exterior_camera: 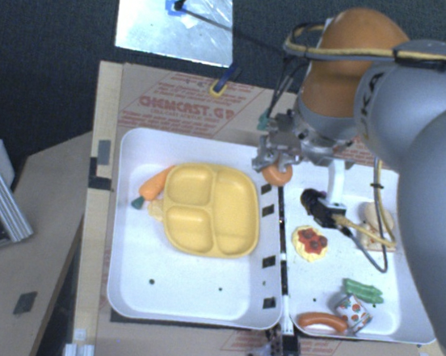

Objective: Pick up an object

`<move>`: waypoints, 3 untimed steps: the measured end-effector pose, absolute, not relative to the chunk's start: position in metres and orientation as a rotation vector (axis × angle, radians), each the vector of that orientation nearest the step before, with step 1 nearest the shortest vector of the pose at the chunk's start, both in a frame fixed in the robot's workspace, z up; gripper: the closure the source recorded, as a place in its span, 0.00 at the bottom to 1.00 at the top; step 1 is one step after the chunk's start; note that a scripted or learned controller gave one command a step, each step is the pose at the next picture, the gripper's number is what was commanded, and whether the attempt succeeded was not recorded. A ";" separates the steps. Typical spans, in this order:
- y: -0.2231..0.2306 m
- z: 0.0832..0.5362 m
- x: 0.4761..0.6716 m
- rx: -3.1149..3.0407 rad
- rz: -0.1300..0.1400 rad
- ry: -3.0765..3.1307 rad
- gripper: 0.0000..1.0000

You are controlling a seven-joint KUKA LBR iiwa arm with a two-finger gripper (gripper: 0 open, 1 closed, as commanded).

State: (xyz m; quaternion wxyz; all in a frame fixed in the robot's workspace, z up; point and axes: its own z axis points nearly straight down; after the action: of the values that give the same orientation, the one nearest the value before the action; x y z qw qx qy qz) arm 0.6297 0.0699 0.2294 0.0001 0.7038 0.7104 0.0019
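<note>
**A:** What could go wrong, starting nearest us?

**B:** Right of the plate (207,209) and nearer than it, the sausage (318,322) lies along the bin (328,280) wall, with the can (354,312) just beside it. I'd expect a grab there to jam on the wall or catch both at once.

**A:** A little further back?

**B:** The pizza (310,243), right of the plate, lies flat. A pinch from above could skid off it.

**A:** And the likely target?

**B:** The orange piece (276,174) is just past the plate's far right corner, on the ridge (280,238) between the bins. It looks small and rounded, so a squeeze may pop it out sideways and send it onto the plate. The ridge could also block one side of the pinch, or a lift could start with too little of it caught.

**A:** What about the fingers (268,156)?

**B:** They hang right above the orange piece, touching its top or nearly so. From this angle the arm (426,118) crowds the spot. I cannot tell how far they are spread, or whether they pinch the piece at all.
</note>
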 end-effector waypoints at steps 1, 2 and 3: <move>0.070 0.223 0.650 2.213 0.002 2.227 1.00; 0.074 0.221 0.642 2.215 0.000 2.227 1.00; 0.066 0.225 0.632 2.221 -0.001 2.222 1.00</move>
State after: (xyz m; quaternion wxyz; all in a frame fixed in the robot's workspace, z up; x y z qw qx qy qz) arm 0.6318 0.0658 0.2249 0.0003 0.7069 0.7073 -0.0002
